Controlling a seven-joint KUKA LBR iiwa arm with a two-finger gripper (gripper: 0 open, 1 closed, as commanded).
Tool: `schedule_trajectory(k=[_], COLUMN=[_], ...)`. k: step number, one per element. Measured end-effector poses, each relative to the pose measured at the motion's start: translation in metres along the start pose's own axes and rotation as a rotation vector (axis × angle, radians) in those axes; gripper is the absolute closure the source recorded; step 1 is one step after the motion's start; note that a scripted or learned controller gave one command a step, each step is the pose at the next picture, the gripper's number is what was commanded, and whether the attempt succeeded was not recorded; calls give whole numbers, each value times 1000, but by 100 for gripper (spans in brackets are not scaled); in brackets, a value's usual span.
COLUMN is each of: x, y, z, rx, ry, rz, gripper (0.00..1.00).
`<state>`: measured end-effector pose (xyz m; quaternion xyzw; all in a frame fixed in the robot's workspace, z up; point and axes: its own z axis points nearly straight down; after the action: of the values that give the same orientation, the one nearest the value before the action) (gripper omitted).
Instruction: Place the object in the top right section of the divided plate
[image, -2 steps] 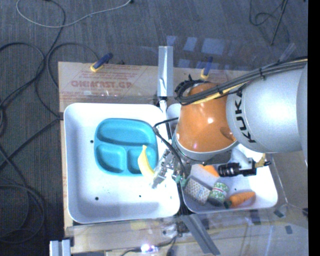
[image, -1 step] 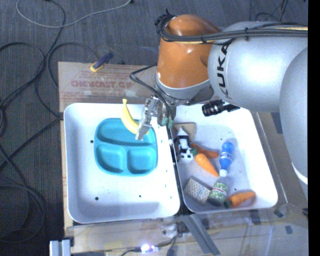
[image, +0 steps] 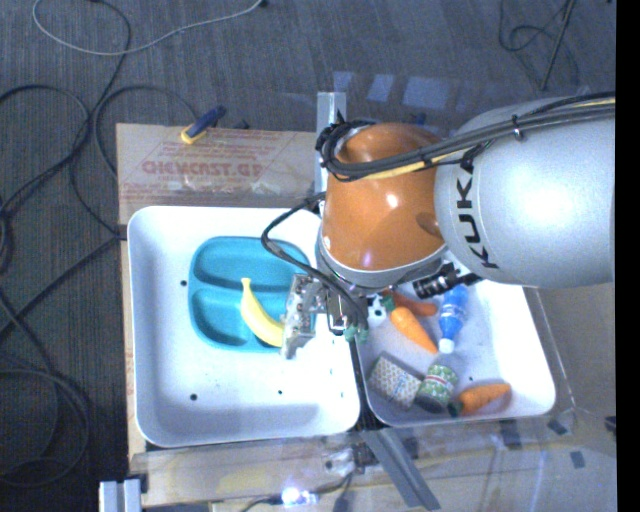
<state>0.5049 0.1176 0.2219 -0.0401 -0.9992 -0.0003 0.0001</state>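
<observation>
The blue divided plate (image: 225, 290) sits in the left white bin (image: 160, 400), toward that bin's upper middle. A yellow banana (image: 258, 316) lies on the plate's right side, its upper end near the centre divider and its lower end curving toward the plate's lower right edge. The gripper (image: 300, 320) hangs just right of the plate's right rim, beside the banana's lower end; whether it is open or closed cannot be told, and the banana is not seen held. The arm's orange band (image: 385, 205) stands above and right of the plate. Right of the plate, the right white bin (image: 535, 385) contains two carrots (image: 413, 328) (image: 484, 397), a blue-and-white bottle (image: 451, 318) and a patterned packet (image: 392, 380).
</observation>
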Motion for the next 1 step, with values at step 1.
schedule_trajectory(k=[1], x=[-87], y=[-46], z=[-7], rx=[0], ry=[-3], rz=[-160], gripper=[100])
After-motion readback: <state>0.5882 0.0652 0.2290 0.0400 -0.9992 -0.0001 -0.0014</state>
